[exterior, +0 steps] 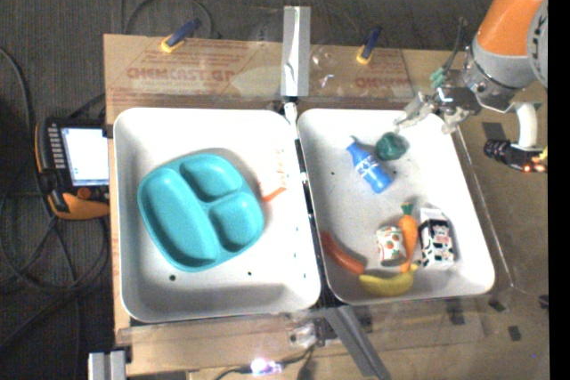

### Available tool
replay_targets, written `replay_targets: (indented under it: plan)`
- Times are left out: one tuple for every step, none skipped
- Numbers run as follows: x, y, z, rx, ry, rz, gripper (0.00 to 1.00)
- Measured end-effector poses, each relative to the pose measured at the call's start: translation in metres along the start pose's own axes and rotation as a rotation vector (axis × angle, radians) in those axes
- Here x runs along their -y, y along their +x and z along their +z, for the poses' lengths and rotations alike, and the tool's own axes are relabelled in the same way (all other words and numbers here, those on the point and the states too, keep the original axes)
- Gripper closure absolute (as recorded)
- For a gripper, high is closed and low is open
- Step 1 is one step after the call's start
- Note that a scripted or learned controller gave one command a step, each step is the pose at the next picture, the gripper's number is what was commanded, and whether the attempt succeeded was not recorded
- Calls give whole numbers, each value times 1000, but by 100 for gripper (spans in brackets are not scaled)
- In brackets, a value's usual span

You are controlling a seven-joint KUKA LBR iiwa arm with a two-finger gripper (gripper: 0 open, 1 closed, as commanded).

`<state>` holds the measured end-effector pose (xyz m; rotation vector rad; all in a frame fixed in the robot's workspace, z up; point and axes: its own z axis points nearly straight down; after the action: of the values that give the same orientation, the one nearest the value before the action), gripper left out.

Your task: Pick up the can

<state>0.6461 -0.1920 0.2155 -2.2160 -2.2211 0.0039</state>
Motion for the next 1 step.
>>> replay_targets:
  plan:
    - [72,-18,82,2,2,160,0]
